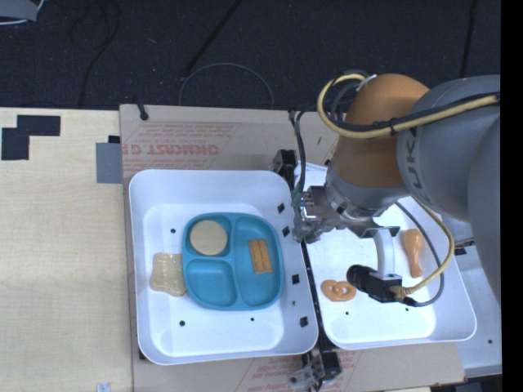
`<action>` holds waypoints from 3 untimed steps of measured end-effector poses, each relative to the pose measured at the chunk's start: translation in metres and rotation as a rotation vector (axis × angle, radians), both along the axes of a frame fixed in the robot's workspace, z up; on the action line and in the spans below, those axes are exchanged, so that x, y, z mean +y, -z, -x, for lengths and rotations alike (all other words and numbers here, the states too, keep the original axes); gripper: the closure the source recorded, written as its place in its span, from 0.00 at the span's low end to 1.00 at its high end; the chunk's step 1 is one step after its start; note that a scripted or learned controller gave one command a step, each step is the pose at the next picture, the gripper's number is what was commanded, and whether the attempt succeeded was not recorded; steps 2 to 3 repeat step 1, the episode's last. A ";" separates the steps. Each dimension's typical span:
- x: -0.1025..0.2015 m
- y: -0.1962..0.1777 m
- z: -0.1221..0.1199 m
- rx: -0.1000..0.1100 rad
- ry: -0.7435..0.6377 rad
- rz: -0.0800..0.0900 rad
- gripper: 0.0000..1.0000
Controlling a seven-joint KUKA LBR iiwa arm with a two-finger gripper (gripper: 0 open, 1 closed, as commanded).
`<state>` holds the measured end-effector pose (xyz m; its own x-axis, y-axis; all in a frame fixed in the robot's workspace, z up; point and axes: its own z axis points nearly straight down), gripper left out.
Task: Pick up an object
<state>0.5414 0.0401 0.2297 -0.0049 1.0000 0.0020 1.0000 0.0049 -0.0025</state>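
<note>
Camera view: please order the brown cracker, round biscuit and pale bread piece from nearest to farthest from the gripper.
From the gripper:
1. Brown cracker, right compartment of the blue tray.
2. Round biscuit, tray's upper left compartment.
3. Pale bread piece, left of the tray.

I log this as a robotics lab: plywood table (pixel 57 243), two shallow white bins (pixel 140 300) on a printed cardboard sheet (pixel 204 133), grey industrial arm (pixel 458 153), loose cables (pixel 216 29) trailing over dark carpet (pixel 122 47).
</note>
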 end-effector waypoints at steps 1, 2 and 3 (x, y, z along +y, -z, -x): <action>0.043 0.001 -0.003 0.001 0.000 0.001 1.00; 0.043 0.001 -0.003 0.001 0.000 0.001 1.00; 0.043 0.001 -0.003 0.001 0.000 0.001 1.00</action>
